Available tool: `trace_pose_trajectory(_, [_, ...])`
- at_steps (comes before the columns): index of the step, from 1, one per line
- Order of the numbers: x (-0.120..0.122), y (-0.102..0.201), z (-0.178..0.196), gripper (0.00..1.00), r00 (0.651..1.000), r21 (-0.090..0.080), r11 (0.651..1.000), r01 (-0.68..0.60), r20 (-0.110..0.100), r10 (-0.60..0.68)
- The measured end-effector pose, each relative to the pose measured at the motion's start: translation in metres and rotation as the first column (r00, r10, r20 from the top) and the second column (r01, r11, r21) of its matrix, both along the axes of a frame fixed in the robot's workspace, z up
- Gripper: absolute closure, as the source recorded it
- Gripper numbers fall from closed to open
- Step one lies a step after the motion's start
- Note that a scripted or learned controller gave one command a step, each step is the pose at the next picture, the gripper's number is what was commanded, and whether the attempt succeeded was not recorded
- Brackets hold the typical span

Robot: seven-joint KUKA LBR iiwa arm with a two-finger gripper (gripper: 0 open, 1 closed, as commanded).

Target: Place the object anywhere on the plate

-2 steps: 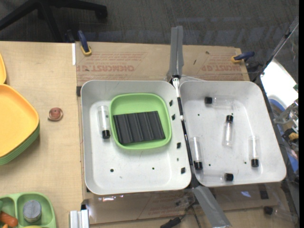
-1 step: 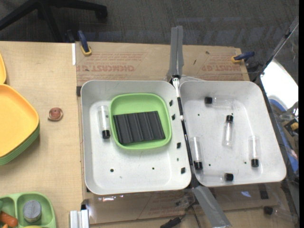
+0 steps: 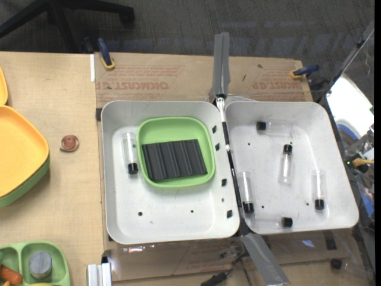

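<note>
A green square plate (image 3: pixel 176 127) lies in the left white bin (image 3: pixel 172 222), toward its back. A dark grey ribbed slab (image 3: pixel 173 159) covers most of the plate's floor. Beside the plate's left rim lies a clear tube with a black cap (image 3: pixel 130 152), resting on the bin floor. The right white bin (image 3: pixel 339 159) holds several more clear tubes with black caps: one near the back (image 3: pixel 268 126), one in the middle (image 3: pixel 287 162), one along the left wall (image 3: pixel 245 192), one at the right (image 3: pixel 318 189) and one at the front (image 3: pixel 286 222).
A stack of yellow plates (image 3: pixel 18 159) and a small reddish disc (image 3: pixel 69 142) sit on the wooden bench to the left. A green compartment tray (image 3: pixel 30 264) is at the front left. Clamps (image 3: pixel 106 57) hold cardboard behind the bins.
</note>
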State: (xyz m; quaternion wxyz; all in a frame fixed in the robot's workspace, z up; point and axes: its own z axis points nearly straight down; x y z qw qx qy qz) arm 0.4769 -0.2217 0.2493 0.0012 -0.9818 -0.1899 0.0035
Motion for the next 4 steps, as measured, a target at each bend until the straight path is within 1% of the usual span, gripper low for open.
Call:
trace_pose_trajectory(1, [0.001,0.000,0.052,0.00,0.992,-0.002,0.992,0.124,0.003,-0.124])
trace_pose_trajectory(2, [0.001,0.000,0.032,0.00,0.985,-0.002,0.985,0.175,0.001,-0.175])
trace_pose_trajectory(3, [0.000,0.000,0.002,0.00,0.983,-0.001,0.983,0.181,0.000,-0.181])
trace_pose_trajectory(4, [0.000,0.000,-0.002,0.00,0.983,-0.001,0.983,0.181,0.001,-0.181])
